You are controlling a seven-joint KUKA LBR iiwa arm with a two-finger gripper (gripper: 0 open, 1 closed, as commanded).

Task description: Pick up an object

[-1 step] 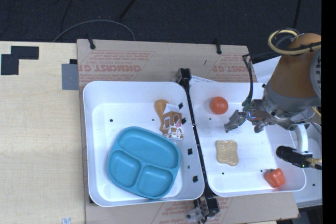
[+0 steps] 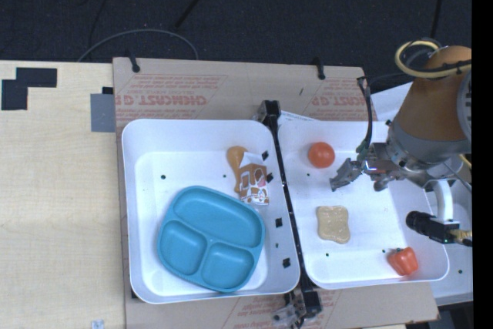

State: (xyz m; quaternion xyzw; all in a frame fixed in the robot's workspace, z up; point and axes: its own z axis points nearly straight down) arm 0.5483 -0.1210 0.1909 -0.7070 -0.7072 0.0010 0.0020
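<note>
Tool [image 2: 356, 172] fingertips indistinct; arm [image 2: 435, 108] cut off right.

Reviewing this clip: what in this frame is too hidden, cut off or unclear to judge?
- Pincer, camera view: dark and small over the right bin; its grip state is unreadable.
- Arm, camera view: cut off at the right side.
- Small printed packet, left bin: print too small to read.
- Brown item behind the packet: partly covered by it, identity unclear.
- Cardboard lettering: upside down and faint.
</note>
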